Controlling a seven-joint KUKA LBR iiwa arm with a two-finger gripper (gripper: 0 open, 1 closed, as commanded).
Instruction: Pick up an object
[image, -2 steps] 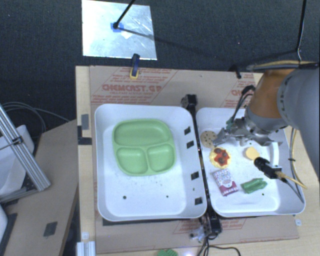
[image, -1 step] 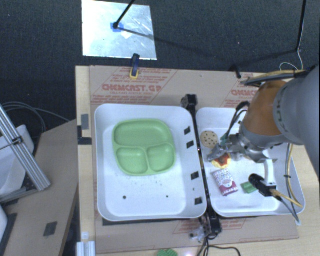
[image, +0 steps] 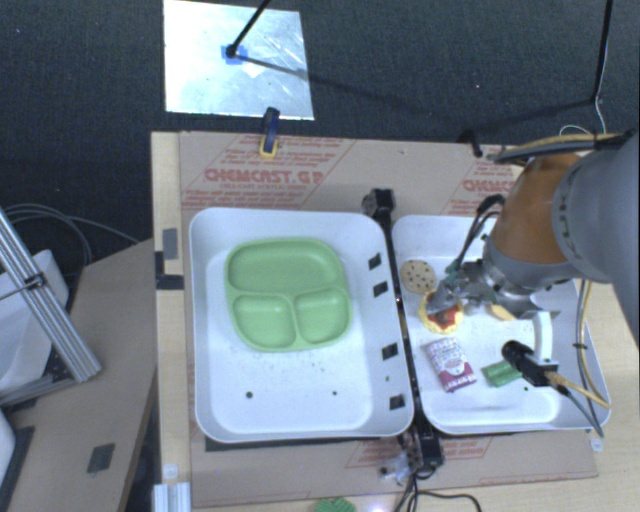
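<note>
- Dark carpet (image: 80, 100) surrounds a brown bench (image: 330, 165) printed with red lettering; a shiny sheet (image: 238, 60) lies on the carpet beyond it.
- Two white bins sit side by side on the bench, their inner walls touching.
- The left bin (image: 205, 330) holds a green plate (image: 285, 290) with three sections, lying flat towards the bin's far side.
- The right bin (image: 500, 410) holds four loose things, all in its left half or middle.
- A round tan cookie (image: 416, 272) lies nearest the far left corner.
- A yellow-and-red toy (image: 441, 320) lies just in front of the cookie, apart from it.
- A pink-and-red packet (image: 450, 363) lies near the toy, on its near side.
- A small green block (image: 497, 375) lies just right of the packet.
- The arm (image: 560, 220) reaches in from the right, bent low over the right bin.
- The gripper (image: 447, 297) sits right at the toy's upper edge; whether it touches the toy cannot be told.
- Whether the gripper is spread or pressed together cannot be told from this angle.
</note>
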